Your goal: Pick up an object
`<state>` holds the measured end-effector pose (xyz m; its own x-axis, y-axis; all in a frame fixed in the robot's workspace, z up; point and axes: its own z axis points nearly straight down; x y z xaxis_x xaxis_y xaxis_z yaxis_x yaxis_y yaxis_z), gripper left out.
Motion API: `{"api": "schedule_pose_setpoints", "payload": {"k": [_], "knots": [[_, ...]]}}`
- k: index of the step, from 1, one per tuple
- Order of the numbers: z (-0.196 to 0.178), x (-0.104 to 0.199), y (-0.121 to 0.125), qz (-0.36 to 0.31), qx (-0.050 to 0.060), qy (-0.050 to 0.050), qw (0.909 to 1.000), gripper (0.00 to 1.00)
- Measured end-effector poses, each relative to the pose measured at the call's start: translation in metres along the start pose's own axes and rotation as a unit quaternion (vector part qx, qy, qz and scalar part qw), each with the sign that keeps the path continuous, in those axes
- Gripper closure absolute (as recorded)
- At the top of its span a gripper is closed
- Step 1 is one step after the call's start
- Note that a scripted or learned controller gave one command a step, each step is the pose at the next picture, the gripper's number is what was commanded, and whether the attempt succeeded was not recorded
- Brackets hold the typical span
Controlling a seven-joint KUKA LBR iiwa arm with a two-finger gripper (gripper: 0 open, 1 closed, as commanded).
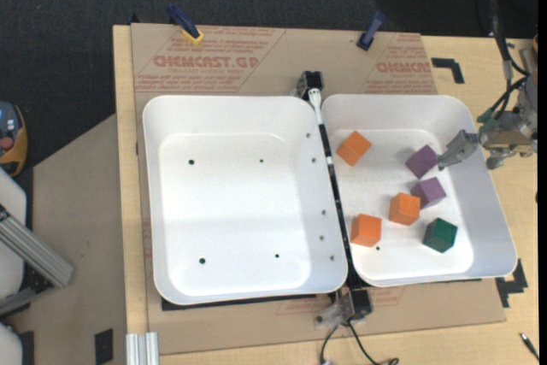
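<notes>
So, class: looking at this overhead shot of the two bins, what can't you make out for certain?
- Gripper, camera view: too small and blurred to read its fingers.
- Arm, camera view: cut off by the right edge.
- Purple block, camera view: contact with the gripper unclear, they overlap.
- Green block, camera view: its far faces hidden by its own body.

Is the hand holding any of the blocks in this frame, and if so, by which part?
Nothing is held. The hand sits at the right bin's far right side, beside the upper purple block, with no block between its fingers.
</notes>
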<state>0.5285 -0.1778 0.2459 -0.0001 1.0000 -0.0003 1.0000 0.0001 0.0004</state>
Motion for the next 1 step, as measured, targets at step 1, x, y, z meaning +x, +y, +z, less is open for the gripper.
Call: {"api": "schedule_pose_setpoints", "payload": {"k": [1], "knots": [[0.1675, 0.0101, 0.0404, -0.001, 0.0, 0.0, 1.0, 0.0]]}}
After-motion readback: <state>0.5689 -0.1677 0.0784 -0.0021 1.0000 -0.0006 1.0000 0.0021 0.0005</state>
